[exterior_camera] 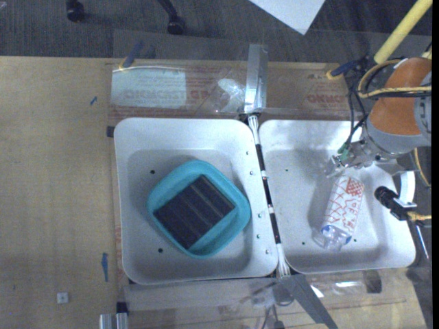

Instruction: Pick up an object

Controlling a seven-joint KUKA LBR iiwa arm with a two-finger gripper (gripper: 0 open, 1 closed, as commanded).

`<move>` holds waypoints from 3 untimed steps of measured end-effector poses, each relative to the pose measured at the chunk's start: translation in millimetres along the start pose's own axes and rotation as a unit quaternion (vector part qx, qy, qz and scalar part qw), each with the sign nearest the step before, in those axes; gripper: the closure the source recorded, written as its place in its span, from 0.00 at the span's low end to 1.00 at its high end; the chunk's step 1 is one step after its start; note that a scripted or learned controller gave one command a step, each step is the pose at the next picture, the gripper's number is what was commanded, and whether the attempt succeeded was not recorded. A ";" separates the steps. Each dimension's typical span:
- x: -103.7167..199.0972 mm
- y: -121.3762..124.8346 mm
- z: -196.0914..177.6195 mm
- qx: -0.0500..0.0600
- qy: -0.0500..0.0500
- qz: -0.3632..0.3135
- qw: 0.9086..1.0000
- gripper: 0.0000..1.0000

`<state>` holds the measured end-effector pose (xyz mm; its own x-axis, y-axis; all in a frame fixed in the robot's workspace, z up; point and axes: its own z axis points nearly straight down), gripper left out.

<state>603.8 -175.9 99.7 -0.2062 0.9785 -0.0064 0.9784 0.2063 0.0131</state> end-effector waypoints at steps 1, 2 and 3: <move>0.0 0.0 0.0 0.000 0.000 0.000 1.000 0.00; -21.9 -55.7 11.7 0.004 0.002 -0.006 1.000 0.00; -23.7 -52.7 -1.4 -0.001 0.000 -0.005 1.000 1.00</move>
